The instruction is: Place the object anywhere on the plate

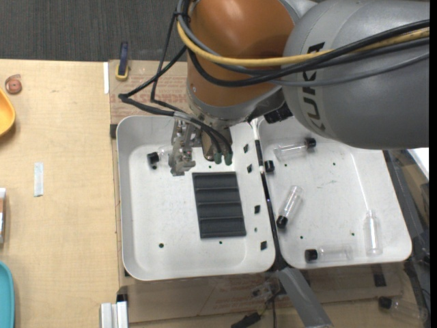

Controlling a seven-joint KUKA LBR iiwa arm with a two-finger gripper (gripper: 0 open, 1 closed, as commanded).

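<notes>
Closest to the lens is the arm (355, 67), one grey limb with an orange band (235, 29) above the wrist and black and yellow cables looped around it. It reaches in from the right and hangs over the far part of the left bin (136, 238). Below the band, the gripper (180, 157) points down just above that bin's floor, near the far left corner. Whether it stands apart or together cannot be told, and nothing is seen clamped in it.

Two white bins sit side by side. The left one holds one dark ribbed plate (220, 205), lying flat near the middle, just to the near right of the gripper. One small black piece (152, 158) lies left of the gripper, close to it but apart.

The right bin (403, 241) holds four clear tubes, all well apart from the plate: the far tube (295, 147) by the far wall, the middle tube (289, 202) tilted near the left wall, the near tube (329, 253) along the near wall, and the right tube (372, 229) close to the right wall. Three show black caps.

One wooden table (68, 217) lies to the left.
</notes>
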